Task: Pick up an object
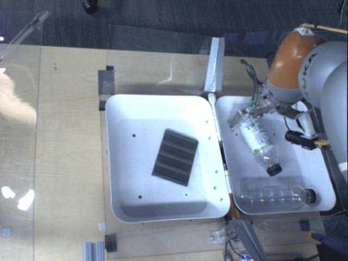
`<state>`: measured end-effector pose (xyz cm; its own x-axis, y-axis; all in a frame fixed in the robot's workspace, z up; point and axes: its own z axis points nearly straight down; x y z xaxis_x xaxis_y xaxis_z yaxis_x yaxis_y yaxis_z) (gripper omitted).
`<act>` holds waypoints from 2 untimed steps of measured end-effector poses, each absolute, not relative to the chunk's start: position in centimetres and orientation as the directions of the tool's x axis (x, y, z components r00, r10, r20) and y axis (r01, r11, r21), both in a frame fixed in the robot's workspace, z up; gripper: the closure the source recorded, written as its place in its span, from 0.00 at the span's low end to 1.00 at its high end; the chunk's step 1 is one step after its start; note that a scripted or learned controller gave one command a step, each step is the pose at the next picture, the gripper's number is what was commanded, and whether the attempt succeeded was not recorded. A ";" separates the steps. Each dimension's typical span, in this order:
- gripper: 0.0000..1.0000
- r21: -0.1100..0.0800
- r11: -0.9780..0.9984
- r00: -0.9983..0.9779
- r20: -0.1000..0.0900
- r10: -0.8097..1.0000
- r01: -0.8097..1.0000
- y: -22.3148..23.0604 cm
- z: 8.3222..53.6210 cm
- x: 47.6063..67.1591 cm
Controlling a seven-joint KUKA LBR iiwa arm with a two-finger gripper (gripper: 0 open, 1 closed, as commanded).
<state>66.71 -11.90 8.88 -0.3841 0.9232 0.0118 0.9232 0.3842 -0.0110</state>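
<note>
A small clear plastic bottle (260, 141) with a black cap lies slanted in the right bin (326, 170), cap toward the front. My gripper (243, 117) is low in the back left part of that bin, right at the bottle's base end. Whether it grips the bottle is hidden by the wrist and the clear plastic. A larger clear bottle (274, 194) with a dark cap lies on its side along the bin's front wall. A dark grey ribbed rectangular block (175, 156) lies flat in the middle of the left bin (122, 145).
The grey arm with its orange band (288, 58) comes in over the right bin's back right corner, with cables (304, 137) hanging beside it. A metal divider post (214, 64) stands behind the gap between the bins. A clear panel covers the bench at left.
</note>
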 end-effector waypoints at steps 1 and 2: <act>1.00 -0.010 0.385 -0.385 0.011 0.923 0.923 -11.8 10.0 66.8; 1.00 0.010 0.600 -0.599 -0.007 0.800 0.800 -5.0 18.8 67.1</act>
